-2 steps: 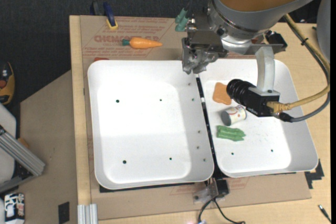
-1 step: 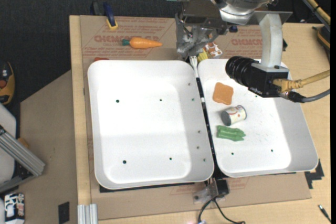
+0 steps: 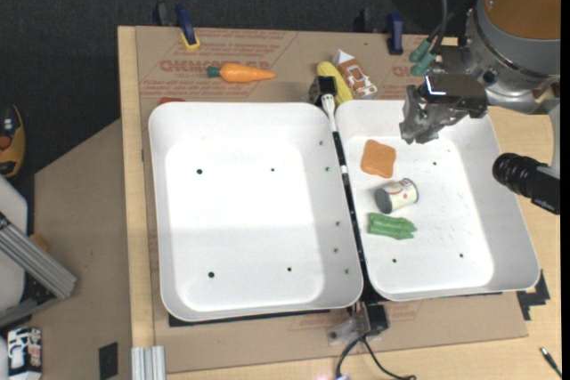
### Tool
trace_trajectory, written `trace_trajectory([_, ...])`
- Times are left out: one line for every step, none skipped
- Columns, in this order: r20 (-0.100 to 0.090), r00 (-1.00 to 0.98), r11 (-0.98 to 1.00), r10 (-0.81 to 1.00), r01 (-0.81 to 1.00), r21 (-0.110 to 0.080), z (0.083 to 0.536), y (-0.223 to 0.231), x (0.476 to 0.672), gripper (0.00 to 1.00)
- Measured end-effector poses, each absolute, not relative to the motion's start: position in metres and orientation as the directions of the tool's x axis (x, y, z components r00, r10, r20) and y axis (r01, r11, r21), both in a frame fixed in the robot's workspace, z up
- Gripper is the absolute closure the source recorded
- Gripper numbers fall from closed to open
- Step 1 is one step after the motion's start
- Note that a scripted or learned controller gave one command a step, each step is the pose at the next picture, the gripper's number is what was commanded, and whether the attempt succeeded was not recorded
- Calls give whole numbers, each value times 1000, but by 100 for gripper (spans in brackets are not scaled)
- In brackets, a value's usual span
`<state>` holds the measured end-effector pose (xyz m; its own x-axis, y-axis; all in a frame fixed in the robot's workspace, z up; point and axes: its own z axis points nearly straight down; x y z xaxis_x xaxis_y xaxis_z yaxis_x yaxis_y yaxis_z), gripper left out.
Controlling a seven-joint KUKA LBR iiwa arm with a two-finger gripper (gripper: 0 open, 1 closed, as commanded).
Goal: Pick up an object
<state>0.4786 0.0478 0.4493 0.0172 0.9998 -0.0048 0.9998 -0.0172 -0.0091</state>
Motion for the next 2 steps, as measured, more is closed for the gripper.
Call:
trace_trajectory([5,-9,9,1000,1000,11,540,131,480,100])
trace_trajectory([0,-1,1,1000,1000,1,535,127,480,0])
